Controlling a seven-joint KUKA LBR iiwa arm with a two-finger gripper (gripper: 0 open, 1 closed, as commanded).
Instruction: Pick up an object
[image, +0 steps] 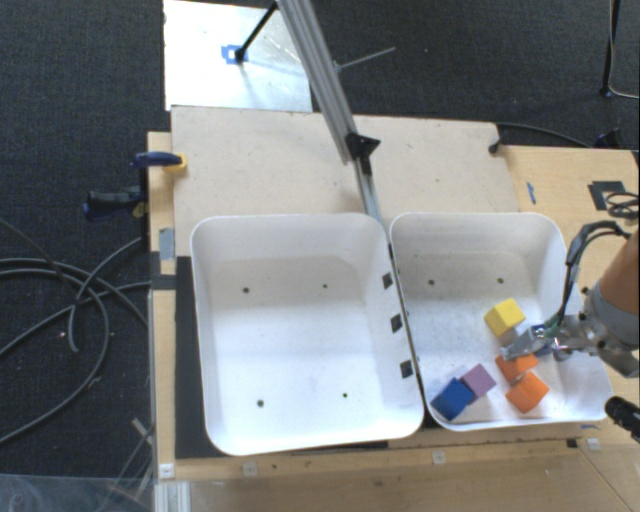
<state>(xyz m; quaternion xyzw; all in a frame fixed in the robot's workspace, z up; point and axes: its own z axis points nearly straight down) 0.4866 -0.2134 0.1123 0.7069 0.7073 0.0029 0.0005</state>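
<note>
five small blocks lie in the right bin (548, 232): nearest the blue block (453, 398), then the purple block (479, 379) and an orange block (527, 391) just beside the gripper (527, 349), which sits on a second orange block (514, 366), with the yellow block (504, 317) beyond it. this looks like the reach-and-close step, and i cannot tell whether the claw is released or clenched, so next comes a firm squeeze and a straight lift. the orange block under it is near-cubic, without a clear long axis, its edges turned diagonal to the bin walls.
</note>
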